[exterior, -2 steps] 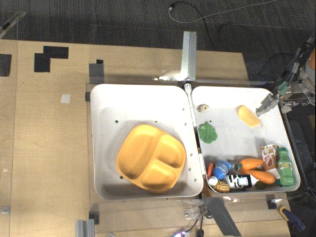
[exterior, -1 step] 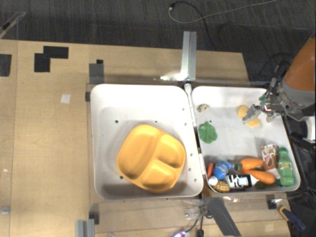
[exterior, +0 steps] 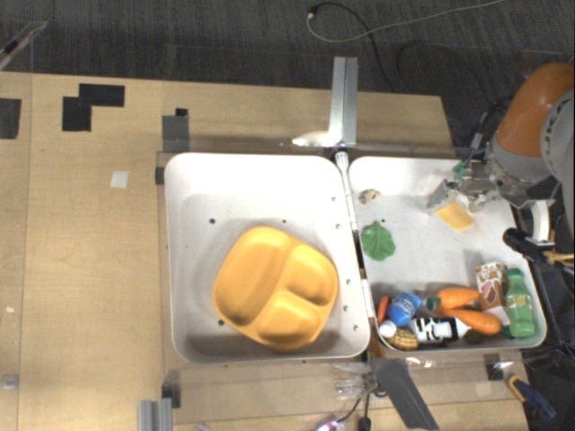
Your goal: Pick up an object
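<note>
We are looking first for writing, and we are finding none we can read: the small carton (exterior: 490, 284) with its red and white print and the black-and-white bottle (exterior: 437, 329) are both carrying label marks, but they are too small and blurred to make out. The gripper (exterior: 464, 187) is hanging over the far right part of the right bin (exterior: 422, 164), and we cannot tell whether it is open or closed, nor whether anything is in its grasp. The yellow wedge (exterior: 455, 216) is lying on the bin floor just beside the gripper, on the near side of it and slightly to its left; whether the two are touching, we cannot tell. Left of the gripper, near the wall dividing the bins, a small beige piece (exterior: 368, 195) is sitting, and nearer to us from that a green leaf (exterior: 378, 241) is lying flat. Well apart from the gripper, along the near edge of the bin, the rest are crowding together: the carton, a green bottle (exterior: 517, 303), two carrots (exterior: 460, 296), a blue and white thing (exterior: 404, 306) and the black-and-white bottle. Far to the gripper's left, a yellow divided dish (exterior: 274, 285) is resting in the left bin (exterior: 193, 205).
</note>
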You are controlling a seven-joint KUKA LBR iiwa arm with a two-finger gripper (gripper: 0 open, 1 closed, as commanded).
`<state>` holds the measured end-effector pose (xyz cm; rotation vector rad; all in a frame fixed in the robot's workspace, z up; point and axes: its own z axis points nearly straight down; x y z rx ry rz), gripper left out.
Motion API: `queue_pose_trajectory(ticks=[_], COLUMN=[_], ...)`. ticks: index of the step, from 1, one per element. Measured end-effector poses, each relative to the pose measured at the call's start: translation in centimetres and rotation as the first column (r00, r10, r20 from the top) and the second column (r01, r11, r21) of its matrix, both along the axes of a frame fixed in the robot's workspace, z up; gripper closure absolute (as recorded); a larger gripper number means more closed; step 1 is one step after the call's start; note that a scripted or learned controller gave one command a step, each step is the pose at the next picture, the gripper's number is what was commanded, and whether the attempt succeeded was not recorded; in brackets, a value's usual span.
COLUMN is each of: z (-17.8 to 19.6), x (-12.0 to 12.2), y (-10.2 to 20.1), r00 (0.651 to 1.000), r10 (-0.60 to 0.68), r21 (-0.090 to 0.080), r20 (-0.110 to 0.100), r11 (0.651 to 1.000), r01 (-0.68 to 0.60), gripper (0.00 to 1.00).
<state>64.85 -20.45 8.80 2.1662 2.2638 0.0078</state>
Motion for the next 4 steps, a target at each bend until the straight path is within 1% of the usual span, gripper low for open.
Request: queue_pose_trajectory(ticks=[1,2,3,4], z=[1.5,1.5,0.1,1.3], x=[0.4,0.4,-3.9,-3.7], y=[0.2,0.3,-0.1,0.0], r00=[1.0,1.0,0.991,0.991], r10=[0.006,0.007,0.136,0.137], r21=[0.0,0.0,-0.001,-0.004], r20=[0.011,0.01,0.001,0.009], r11=[1.0,1.0,0.991,0.991], r01=[-0.006,-0.007,-0.136,-0.137], gripper=[1.0,0.0,0.0,1.0])
